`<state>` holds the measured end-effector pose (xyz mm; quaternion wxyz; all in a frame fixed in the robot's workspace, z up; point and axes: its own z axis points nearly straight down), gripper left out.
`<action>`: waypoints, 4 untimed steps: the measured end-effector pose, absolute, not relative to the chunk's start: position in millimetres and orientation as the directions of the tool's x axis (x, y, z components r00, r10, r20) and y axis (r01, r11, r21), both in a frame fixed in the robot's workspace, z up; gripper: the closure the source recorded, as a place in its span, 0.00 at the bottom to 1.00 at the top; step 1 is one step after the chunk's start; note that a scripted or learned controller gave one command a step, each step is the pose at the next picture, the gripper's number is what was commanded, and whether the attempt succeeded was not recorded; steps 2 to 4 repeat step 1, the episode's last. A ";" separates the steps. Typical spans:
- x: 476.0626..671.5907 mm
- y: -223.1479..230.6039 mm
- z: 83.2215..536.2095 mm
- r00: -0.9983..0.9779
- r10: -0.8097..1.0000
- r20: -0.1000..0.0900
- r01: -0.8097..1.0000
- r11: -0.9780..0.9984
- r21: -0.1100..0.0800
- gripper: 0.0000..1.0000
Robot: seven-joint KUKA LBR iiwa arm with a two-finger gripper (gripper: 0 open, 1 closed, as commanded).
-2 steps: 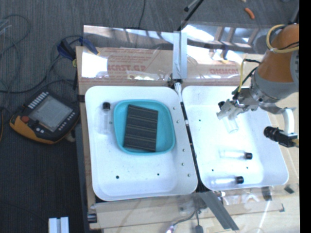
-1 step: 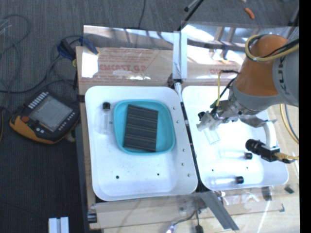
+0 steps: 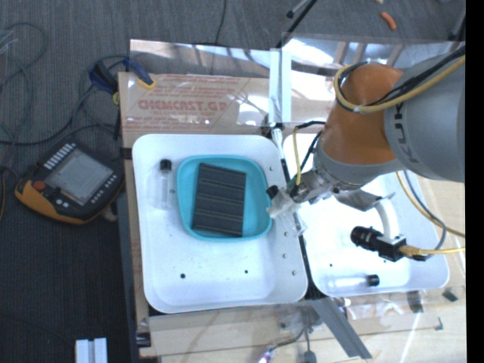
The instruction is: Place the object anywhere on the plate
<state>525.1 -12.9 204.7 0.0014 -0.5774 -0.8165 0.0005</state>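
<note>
1. Arm (image 3: 393,119) fills the view from three o'clock, its orange band hanging over the seam between the two bins.
2. Left bin (image 3: 219,278) carries the teal plate (image 3: 185,174), and on that plate lies a dark ribbed slab (image 3: 219,198), long axis running twelve to six.
3. Right bin (image 3: 333,248) holds a clear vial (image 3: 352,281) at five o'clock of the wrist.
4. Gripper (image 3: 281,201) sits at the plate's three o'clock rim; the slab lies to its nine o'clock, clear of it.
5. Whether the gripper is spread or pinched I cannot tell.
6. A second vial (image 3: 165,174) stands at the plate's nine o'clock.
</note>
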 end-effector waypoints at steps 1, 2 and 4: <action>525.1 -13.2 204.8 -0.333 0.943 0.002 0.943 0.333 -0.002 0.00; 525.1 -13.2 204.8 -0.333 0.943 0.002 0.943 0.333 -0.002 0.00; 525.1 -13.2 204.8 -0.333 0.943 0.002 0.943 0.333 -0.002 0.00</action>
